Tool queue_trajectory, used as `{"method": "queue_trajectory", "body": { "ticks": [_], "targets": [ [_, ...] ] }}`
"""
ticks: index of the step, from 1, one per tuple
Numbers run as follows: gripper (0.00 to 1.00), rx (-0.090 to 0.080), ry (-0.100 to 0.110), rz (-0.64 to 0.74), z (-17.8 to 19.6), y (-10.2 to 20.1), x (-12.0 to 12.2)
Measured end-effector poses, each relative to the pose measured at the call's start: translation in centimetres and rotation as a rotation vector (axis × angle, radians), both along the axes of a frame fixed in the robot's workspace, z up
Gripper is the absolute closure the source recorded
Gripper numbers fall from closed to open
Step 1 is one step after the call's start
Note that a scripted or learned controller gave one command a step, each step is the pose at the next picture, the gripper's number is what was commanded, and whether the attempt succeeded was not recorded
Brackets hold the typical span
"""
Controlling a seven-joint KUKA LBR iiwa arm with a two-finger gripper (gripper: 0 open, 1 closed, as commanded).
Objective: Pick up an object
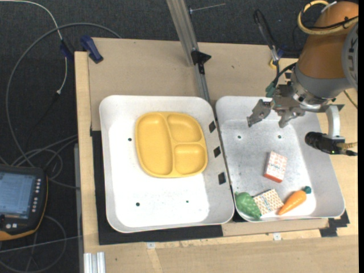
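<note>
Camera view: tool [273,114] hangs over the right bin's [250,169] far end, fingers spread, nothing betw. them. Pick not yet made. Candidates sit at the bin's near end, well apart from the tool: small box [275,167], carrot [292,202], green veg [247,204], patterned packet [268,201]. Approach, descent, grasp all left.

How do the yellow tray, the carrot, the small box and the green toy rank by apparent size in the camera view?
1. yellow tray, by far the largest
2. carrot, small box and green toy look about alike; I would not rank them.
</note>
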State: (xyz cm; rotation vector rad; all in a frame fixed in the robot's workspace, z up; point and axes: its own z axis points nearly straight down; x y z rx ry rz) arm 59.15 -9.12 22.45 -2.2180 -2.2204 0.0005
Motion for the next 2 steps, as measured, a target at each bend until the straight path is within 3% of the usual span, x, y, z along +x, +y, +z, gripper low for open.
{"method": "queue_trajectory", "body": {
  "ticks": [1,2],
  "targets": [
    [0.0,0.0,0.0,0.0,0.0,0.0,0.0],
    [0.0,0.0,0.005,-0.001,-4.3,0.4,0.0]
  ]
}}
